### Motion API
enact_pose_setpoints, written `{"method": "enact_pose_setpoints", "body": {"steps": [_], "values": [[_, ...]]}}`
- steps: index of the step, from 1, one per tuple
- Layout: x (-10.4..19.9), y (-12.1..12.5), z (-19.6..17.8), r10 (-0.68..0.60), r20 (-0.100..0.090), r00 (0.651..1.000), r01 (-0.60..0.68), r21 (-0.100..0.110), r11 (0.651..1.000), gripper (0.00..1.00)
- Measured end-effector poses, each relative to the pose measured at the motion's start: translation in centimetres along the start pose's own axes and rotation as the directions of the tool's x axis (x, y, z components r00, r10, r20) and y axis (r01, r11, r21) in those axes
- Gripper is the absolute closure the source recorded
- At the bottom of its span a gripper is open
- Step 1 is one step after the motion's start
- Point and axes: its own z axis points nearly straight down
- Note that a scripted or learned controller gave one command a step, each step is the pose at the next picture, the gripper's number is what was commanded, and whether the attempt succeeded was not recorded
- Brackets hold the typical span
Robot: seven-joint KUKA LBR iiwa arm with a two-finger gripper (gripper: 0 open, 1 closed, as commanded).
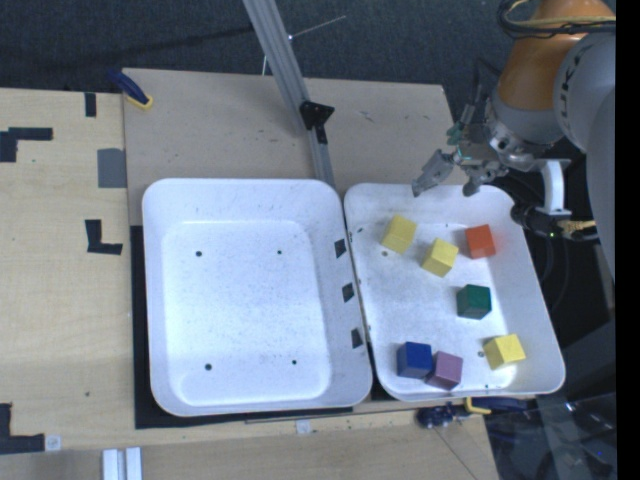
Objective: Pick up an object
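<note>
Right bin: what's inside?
Right bin holds seven cubes: three yellow, orange, green, blue, purple. Hand covers part of the far rim.

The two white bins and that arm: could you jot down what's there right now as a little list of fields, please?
left bin: white, shallow
right bin: holds seven blocks
yellow blocks: three
orange block: near the far right corner
green block: mid right side
blue block: near edge, touching the purple block
gripper: open, above the right bin's far rim, nothing between its fingers
task progress: no object picked up yet
</note>
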Motion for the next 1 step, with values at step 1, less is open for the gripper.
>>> {"method": "enact_pose_setpoints", "body": {"steps": [1], "values": [[-0.03,-0.01,-0.01,0.001,0.001,1.000,-0.001,0.001,1.000,0.00]]}}
